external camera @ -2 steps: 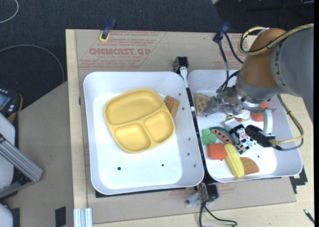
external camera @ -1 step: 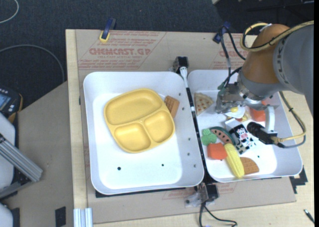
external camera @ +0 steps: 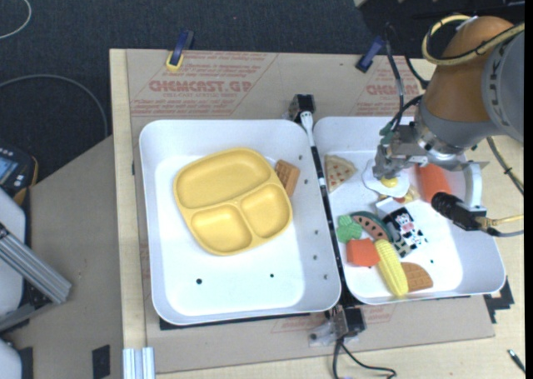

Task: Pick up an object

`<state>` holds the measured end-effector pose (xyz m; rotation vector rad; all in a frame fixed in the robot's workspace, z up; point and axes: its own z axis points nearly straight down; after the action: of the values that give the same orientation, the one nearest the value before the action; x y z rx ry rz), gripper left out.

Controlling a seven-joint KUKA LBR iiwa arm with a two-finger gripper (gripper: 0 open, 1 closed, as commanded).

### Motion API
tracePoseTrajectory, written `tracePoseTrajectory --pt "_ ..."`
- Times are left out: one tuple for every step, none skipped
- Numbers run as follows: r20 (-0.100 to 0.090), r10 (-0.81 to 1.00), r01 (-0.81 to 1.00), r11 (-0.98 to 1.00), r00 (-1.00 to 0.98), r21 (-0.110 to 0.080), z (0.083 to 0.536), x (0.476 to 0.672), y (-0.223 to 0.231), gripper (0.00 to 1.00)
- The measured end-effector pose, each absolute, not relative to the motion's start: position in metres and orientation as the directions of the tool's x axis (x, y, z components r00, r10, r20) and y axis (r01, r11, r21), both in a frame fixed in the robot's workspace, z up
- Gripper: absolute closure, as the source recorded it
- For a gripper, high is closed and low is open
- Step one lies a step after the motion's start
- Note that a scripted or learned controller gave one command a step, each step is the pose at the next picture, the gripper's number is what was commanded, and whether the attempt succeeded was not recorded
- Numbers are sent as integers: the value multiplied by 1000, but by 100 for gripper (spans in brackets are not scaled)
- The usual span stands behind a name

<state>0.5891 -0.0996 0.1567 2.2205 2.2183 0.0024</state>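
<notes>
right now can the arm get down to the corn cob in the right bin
Probably yes. The corn cob lies on top near the front of the right bin with nothing covering it, and the gripper hovers over that same bin, further back.

arm [external camera: 466, 77]: reaches in from right, bent downward; tool [external camera: 390, 171]: pointing down, low

A cardboard-covered tabletop [external camera: 250, 86] with red CHEMCAST print carried two shallow white bins. The left white bin [external camera: 166, 286] had a yellow three-compartment plastic plate [external camera: 233, 200] in it, and dark grey carpet [external camera: 83, 2] lay behind.
</notes>
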Motion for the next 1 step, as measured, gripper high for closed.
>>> tracePoseTrajectory --pt "-1 1000 1000 2 -2 6 219 591 -94 100"
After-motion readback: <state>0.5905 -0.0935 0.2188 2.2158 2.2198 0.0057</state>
